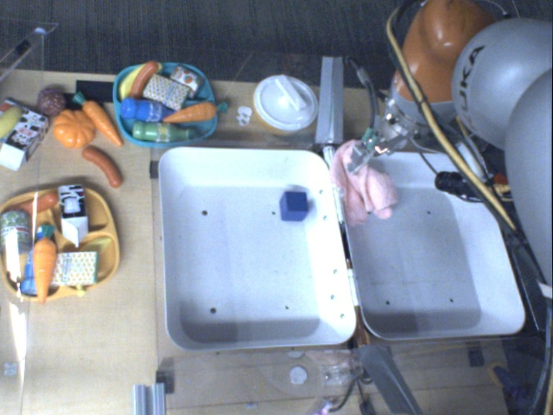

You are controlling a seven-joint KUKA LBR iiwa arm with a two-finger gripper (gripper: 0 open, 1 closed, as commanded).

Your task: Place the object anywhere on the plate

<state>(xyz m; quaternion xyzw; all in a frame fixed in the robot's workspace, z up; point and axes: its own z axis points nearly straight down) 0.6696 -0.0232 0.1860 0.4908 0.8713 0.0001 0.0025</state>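
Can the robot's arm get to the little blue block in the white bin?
Probably yes. The blue block sits alone in the left bin, nothing over it, but the gripper has a pink cloth hanging from it.

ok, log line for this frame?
gripper: over right bin, far-left corner | pink cloth: hanging from gripper | blue cube: left bin | placed: no

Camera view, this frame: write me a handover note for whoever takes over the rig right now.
Hand: at the upper left corner of the right bin, holding a pink cloth that hangs down from it over the divider between the bins.
Blue block: lying loose in the left bin, upper right area, apart from the cloth.
No plate is visible inside either bin, so the target is unclear.
Done: the cloth is picked up.
Left: find the plate, then set the cloth on it.
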